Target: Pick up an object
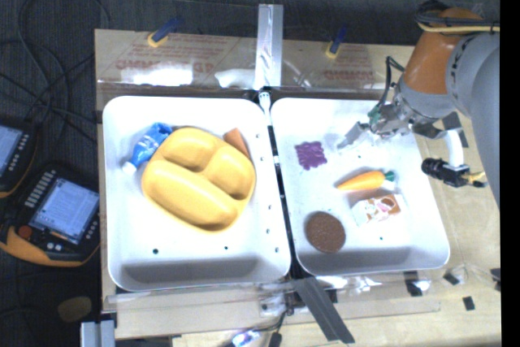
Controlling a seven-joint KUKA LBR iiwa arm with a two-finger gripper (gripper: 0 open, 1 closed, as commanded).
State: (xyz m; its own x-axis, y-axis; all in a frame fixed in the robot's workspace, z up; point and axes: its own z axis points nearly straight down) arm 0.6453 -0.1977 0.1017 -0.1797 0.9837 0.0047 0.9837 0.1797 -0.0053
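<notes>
My gripper [367, 127] hangs low over the far right part of the right bin [422, 252], with the orange-banded arm reaching in from the right. Nothing shows in its grasp. In that bin lie a purple grape-like piece [309, 153] to the gripper's left, an orange carrot [363, 180] just in front of it, a small white printed packet [377, 208] and a brown round disc [325, 231]. In the left bin [122, 256] a big yellow bread-shaped object [197, 175] lies beside a blue item [146, 144] and a brown-orange piece [237, 140].
A raised divider [276, 175] separates the two bins. A metal post [269, 45] and clear plastic sheeting stand behind them. A black fixture [443, 169] sticks out at the right bin's right edge. Handheld pendants [57, 211] lie left of the bench.
</notes>
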